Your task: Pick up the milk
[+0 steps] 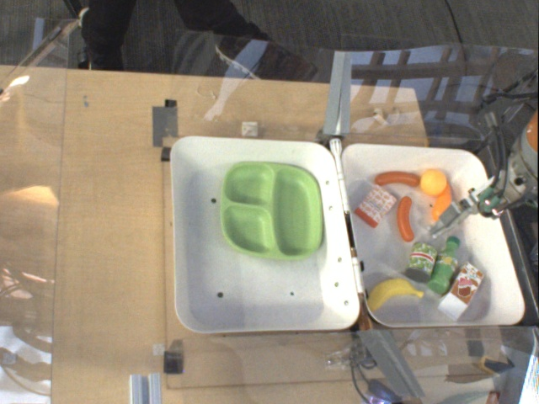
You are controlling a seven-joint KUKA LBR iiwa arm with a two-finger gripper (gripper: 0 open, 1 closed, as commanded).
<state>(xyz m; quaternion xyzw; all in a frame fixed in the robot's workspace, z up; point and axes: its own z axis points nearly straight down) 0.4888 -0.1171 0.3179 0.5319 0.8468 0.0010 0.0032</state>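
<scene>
Bench (101, 225): pale wood, bearing 2 shallow white bins side by side.

Left bin (194, 301): holds 1 green plate (274, 209) with 3 compartments, lying flat near the far right corner.

Right bin (504, 305): holds 9 items.
- Milk carton (462, 289): white with red panels, lying tilted in the near right corner, just beside the green bottle. Print too small to read.
- Green bottle (444, 268): dark cap, leaning between the milk carton and the can.
- Can (423, 259): green and white label, touching the bottle's left side. Lettering illegible.
- Banana (394, 292): yellow, curved, near the front left corner.
- Red-and-white carton (376, 204): lying flat toward the left wall, pattern visible but no readable words.
- Sausage, far (397, 178): lying crosswise near the back wall.
- Sausage, near (406, 218): lying lengthwise, just right of the red-and-white carton.
- Orange ball (433, 181): at the right end of the far sausage.
- Orange wedge (442, 202): directly below the ball.

Gripper (446, 219): reaching in from the right on the grey arm (515, 183), slanted down-left, tip close beside the orange wedge and above the can, well apart from the milk carton. Opening: cannot tell. Nothing seen gripped.
</scene>
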